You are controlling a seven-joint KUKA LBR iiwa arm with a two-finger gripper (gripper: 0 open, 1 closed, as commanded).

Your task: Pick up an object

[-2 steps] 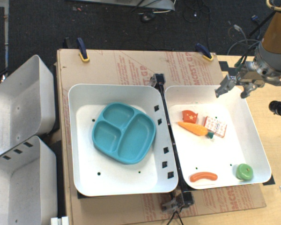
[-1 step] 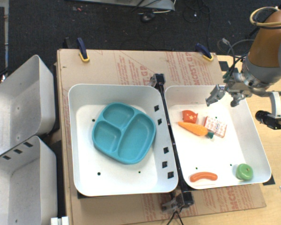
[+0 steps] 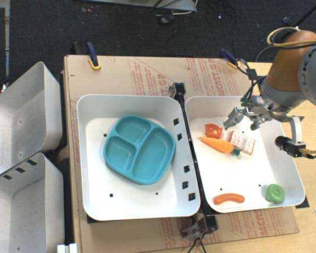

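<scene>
The arm is reaching in from three o'clock, and its gripper [image 3: 246,119] is hanging over the far part of the right bin [image 3: 289,165] with its fingers spread apart and nothing between them. Just below, toward seven o'clock from the fingers, a small cluster is lying in the bin: a toy carrot [image 3: 217,144] with its long axis running from about ten o'clock to four o'clock, a red block [image 3: 213,130] touching its upper end, and a small white and red box [image 3: 242,142] pressed against its lower end. The box is sitting nearest the fingers, almost directly under them, so I would guess a short drop is all the coming move is asking for, though the carrot crowding its side could be getting in the way. A toy sausage [image 3: 229,198] and a green apple [image 3: 275,193] are lying well apart at the near edge. The left bin [image 3: 89,157] is holding a teal divided plate [image 3: 139,149]
</scene>
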